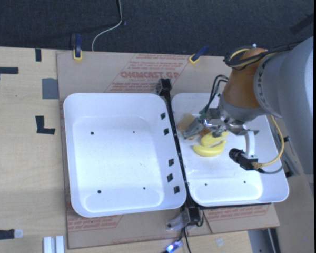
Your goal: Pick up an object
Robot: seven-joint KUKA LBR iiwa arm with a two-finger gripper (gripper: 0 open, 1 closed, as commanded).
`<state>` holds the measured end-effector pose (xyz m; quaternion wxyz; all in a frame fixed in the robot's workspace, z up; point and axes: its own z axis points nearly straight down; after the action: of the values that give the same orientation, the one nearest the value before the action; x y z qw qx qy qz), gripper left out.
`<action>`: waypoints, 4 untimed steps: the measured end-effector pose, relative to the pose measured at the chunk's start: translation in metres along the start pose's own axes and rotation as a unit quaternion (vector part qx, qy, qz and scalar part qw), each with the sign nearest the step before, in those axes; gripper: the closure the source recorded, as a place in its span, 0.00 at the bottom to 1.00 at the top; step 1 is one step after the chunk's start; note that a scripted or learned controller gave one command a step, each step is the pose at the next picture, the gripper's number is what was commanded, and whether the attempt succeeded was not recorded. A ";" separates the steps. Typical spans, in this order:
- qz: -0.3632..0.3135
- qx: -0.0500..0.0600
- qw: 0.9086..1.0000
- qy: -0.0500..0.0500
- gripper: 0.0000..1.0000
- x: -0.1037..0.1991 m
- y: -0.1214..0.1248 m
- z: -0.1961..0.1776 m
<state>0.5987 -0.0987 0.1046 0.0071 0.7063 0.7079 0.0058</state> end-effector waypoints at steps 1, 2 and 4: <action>0.000 0.000 1.000 -0.002 1.00 -0.001 0.000 -0.009; -0.004 0.007 1.000 0.003 1.00 0.093 -0.028 -0.085; -0.001 0.011 1.000 0.001 1.00 0.088 -0.028 -0.099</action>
<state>0.5683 -0.0106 0.2028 -0.0019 0.7053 0.7089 -0.0013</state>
